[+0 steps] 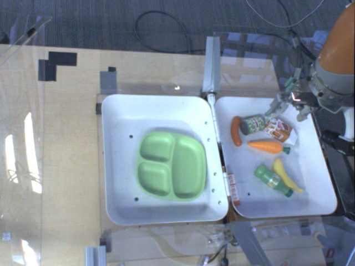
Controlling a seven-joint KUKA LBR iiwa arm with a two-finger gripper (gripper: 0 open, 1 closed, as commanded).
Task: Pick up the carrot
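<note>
In the right-hand bin (pixel 327 204), near its middle, the carrot (pixel 265 146) lies on its side, orange body pointing left and its small green stub end toward the right wall. Just above it rests a small packet (pixel 277 129) with red and white print, and touching that packet's left side is a can (pixel 252 124) with a green and red label, tipped over. Left of the can a sausage (pixel 236 131) lies lengthwise, close to the bin's left wall. Below the carrot, and apart from it, a green bottle (pixel 272 180) lies at a slant with a banana (pixel 287 175) just beside it on the right. The gripper (pixel 287 105) hangs over the far right corner of this bin, above the packet and well up from the carrot; its fingers (pixel 275 106) look spread apart with nothing between them, though the blur there makes that hard to be sure of. Behind it the arm (pixel 339 49) rises, grey at the wrist with its orange band above. The left bin (pixel 119 204) holds a light green divided plate (pixel 171 165), sitting roughly in its middle. Both bins stand side by side on the pale wooden counter (pixel 66 165), with dark cables (pixel 166 24) trailing across the floor beyond it.
</note>
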